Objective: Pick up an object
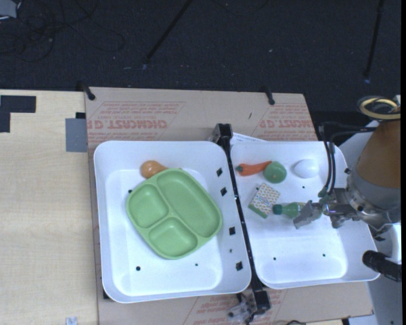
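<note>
Two white bins sit side by side on a brown cardboard sheet (189, 114), which lies on a pale wooden bench (34, 215). Behind the bench the room is dark, with black cables on the floor. The grey and orange arm (382, 161) is cut off at the right side.

The left bin (115, 249) holds one big green plate (174, 212) with three parts and one orange ball (151, 168), partly hidden behind the plate. The right bin (311, 263) holds one green ball (275, 172), one white egg shape (306, 167), one orange carrot (254, 168), one small patterned packet (264, 200) and one little green bottle (288, 209).

The gripper (310, 214) is low in the right bin, just beside the bottle's end. It is blurry, so I cannot tell how its tips are set or whether it touches the bottle.
</note>
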Motion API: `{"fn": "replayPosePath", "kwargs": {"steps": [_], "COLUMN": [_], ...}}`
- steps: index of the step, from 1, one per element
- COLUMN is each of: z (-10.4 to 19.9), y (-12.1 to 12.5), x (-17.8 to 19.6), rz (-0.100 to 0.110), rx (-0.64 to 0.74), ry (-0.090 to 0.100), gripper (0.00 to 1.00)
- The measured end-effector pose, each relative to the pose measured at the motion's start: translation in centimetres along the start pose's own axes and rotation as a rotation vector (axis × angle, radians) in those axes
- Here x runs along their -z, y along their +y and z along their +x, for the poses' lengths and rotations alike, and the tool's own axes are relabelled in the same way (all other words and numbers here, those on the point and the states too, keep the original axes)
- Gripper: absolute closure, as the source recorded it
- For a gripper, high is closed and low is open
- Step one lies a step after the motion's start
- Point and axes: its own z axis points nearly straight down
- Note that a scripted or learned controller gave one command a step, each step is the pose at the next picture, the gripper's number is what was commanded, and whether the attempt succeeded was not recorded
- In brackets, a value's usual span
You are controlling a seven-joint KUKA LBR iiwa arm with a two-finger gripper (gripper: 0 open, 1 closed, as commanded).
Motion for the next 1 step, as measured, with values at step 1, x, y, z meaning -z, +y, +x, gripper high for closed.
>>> {"fn": "replayPosePath", "kwargs": {"steps": [1], "z": [-0.02], "y": [0.29], "x": [0.66], "rz": [-0.012], "rx": [0.002], "ry": [-0.002], "gripper": [0.00]}}
